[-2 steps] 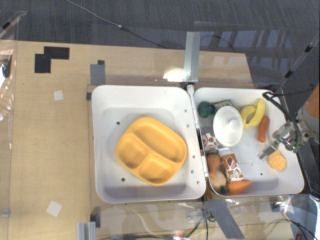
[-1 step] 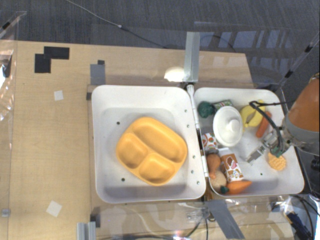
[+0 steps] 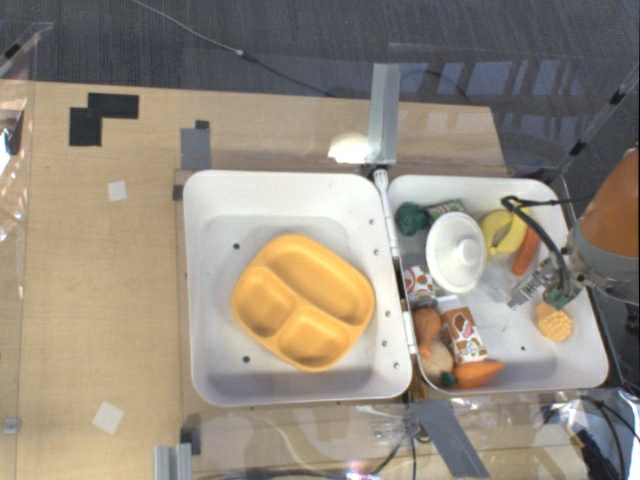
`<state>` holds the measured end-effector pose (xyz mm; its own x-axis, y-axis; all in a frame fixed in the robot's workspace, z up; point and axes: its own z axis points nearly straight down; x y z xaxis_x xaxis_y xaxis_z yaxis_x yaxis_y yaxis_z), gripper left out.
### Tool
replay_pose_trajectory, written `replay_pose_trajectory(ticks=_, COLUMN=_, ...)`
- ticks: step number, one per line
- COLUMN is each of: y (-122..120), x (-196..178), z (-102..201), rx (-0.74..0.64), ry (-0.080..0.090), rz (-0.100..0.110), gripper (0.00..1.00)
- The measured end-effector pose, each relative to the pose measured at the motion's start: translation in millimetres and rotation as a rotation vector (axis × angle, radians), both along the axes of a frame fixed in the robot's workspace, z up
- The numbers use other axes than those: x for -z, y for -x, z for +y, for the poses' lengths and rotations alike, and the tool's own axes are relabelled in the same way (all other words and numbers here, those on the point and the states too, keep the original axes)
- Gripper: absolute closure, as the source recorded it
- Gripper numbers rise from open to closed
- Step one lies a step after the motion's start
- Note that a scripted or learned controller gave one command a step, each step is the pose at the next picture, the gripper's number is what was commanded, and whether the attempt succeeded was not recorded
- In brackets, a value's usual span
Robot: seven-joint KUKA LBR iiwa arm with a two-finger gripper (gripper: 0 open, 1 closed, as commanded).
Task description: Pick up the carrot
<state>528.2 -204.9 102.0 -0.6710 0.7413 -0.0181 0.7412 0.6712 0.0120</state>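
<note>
Carrot [image 3: 478, 373] lies at the right bin's [image 3: 590, 363] front edge. Gripper [image 3: 533, 288] hangs nearby, its grip unclear.

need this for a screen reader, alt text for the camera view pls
The gripper hangs over the right bin beside a yellow waffle toy, away from the carrot lying at the bin's near edge. A white bowl and banana share that bin; the left bin holds a yellow divided plate.

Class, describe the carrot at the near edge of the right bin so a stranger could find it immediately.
Start at the right bin, then go to its near wall. The carrot lies there below a small carton. It alone is orange and tapered with a green stub.
</note>
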Motion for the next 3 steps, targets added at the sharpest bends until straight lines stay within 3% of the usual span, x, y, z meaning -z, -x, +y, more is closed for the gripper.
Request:
replay_pose_trajectory(ticks=1, y=39, x=-10, z=57, rx=-0.113, ry=-0.004, rz=0.016, gripper=1.0)
replay_pose_trajectory(ticks=2, y=40, x=2, z=66, rx=-0.069, ry=-0.004, rz=0.016, gripper=1.0)
replay_pose_trajectory(ticks=3, y=11, x=11, z=69, rx=0.005, ry=-0.002, rz=0.008, gripper=1.0)
